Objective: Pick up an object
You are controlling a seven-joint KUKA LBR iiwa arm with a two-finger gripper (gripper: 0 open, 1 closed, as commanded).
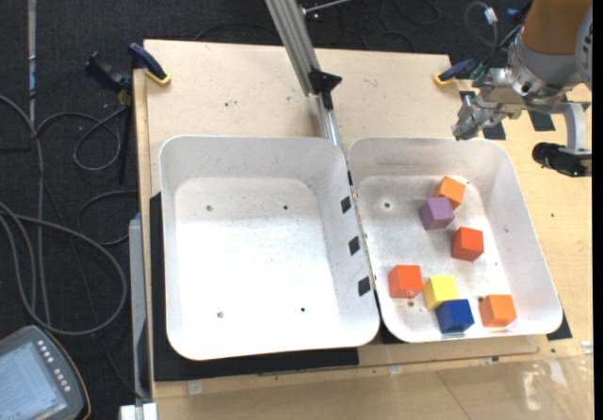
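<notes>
Arm: we see it [556,23] at the far right, grey with an orange band, wrist tilted down toward the right bin's far rim.
Gripper: we place it [468,124] just above the far edge of the right bin [528,220]; nothing sits between its tips, and we cannot tell its state.
Left bin: we see its white floor [250,249] speckled with dark dots.
Right bin: we count seven blocks in it.
Far group: an orange block [452,189] touches a purple block [436,213]; a red block [467,243] lies just near of them.
Near group: a red-orange block [406,281], a yellow block [439,291] and a blue block [455,315] sit touching in a row; another orange one [497,310] lies just right of the blue.
Bench: we see blue and yellow clamps [146,63] at its far corners.
</notes>
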